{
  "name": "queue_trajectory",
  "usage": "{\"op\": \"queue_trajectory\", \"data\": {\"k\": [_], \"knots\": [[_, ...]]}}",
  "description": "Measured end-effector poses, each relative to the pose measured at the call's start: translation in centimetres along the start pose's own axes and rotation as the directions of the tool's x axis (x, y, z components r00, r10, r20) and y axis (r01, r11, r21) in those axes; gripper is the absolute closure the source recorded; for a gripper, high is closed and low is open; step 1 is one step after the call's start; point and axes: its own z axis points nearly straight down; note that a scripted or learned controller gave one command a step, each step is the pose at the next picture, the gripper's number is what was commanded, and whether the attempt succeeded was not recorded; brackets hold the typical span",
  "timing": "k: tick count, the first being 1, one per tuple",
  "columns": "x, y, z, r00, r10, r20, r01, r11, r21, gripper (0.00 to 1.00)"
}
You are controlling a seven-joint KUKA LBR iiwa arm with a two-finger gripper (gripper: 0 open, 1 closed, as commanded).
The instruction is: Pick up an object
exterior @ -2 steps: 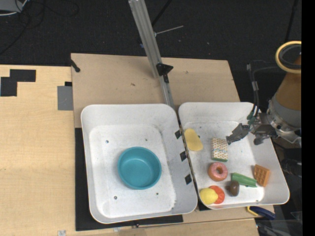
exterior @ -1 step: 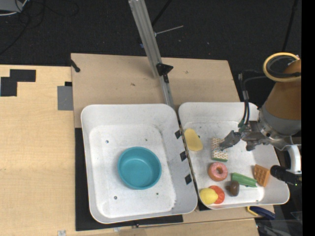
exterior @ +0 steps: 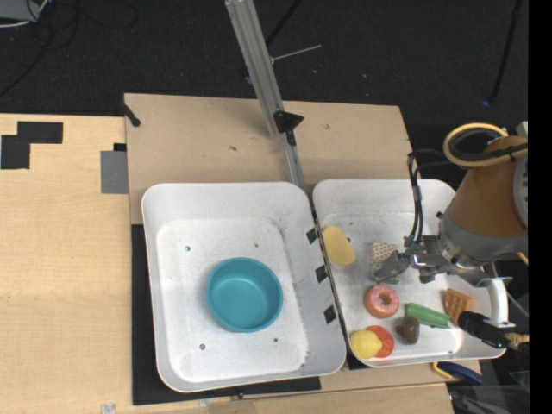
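My gripper (exterior: 391, 266) hangs low over the middle of the right bin (exterior: 379, 198), reaching in from the right. Just beyond its tip lies a tan waffle cone piece (exterior: 382, 250), and a pink donut (exterior: 381, 300) sits right below it. A yellow fruit (exterior: 338, 247) rests by the bin's left wall. Along the near side lie a green vegetable (exterior: 429, 315), a dark brown piece (exterior: 409, 329) and a red and yellow fruit (exterior: 372, 341). An orange waffle-like piece (exterior: 457, 303) shows under the arm's wrist. I see nothing held by the gripper.
The left bin (exterior: 172, 210) holds a teal bowl (exterior: 245, 294). A metal rail (exterior: 260, 63) slants down from the top to the divide between the bins. The arm's orange and grey body (exterior: 487, 205) covers the right bin's far right part.
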Motion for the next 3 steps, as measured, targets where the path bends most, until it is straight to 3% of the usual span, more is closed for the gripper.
{"op": "queue_trajectory", "data": {"k": [1, 2, 3], "knots": [[0.0, 0.0, 5.1, 1.0, 0.0, 0.001, 0.0, 1.0, -0.003, 0.0], [-0.1, 0.1, 3.8, 1.0, 0.001, 0.002, -0.001, 1.0, -0.008, 1.0], [-0.4, -0.5, -0.6, 1.0, 0.001, 0.002, -0.001, 1.0, -0.008, 1.0]]}}
